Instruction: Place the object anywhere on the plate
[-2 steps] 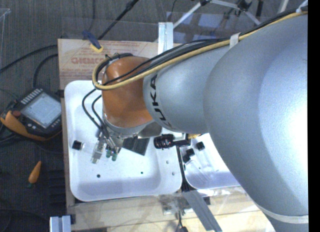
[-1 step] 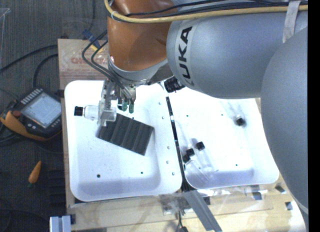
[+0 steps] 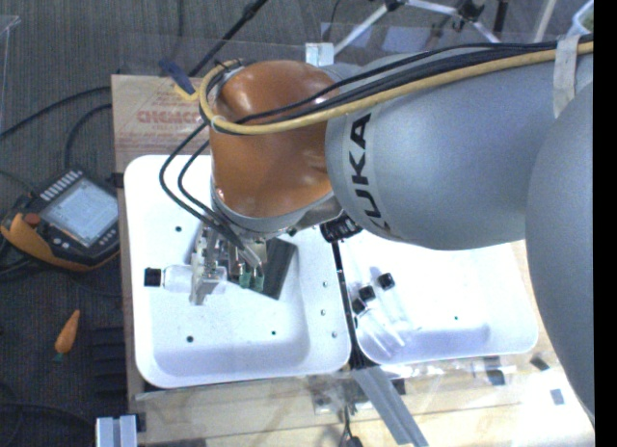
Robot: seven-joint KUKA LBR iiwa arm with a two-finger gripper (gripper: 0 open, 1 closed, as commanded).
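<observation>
A small clear bottle (image 3: 172,277) with a black cap (image 3: 151,276) lies on its side in the left white bin (image 3: 241,344), near that bin's left wall. My gripper (image 3: 214,272) hangs low over the left bin, and its tip is at the bottle's right end. I cannot tell whether it touches the bottle. The orange wrist band (image 3: 265,142) and the grey arm (image 3: 443,156) cover the back of both bins.
The right bin (image 3: 463,339) holds clear bottles with black caps (image 3: 378,299) near its left wall. A divider edge (image 3: 339,281) runs between the bins. A cardboard sheet (image 3: 154,113) lies behind the left bin. A teach pendant (image 3: 72,219) and an orange item (image 3: 66,331) lie on the floor at left.
</observation>
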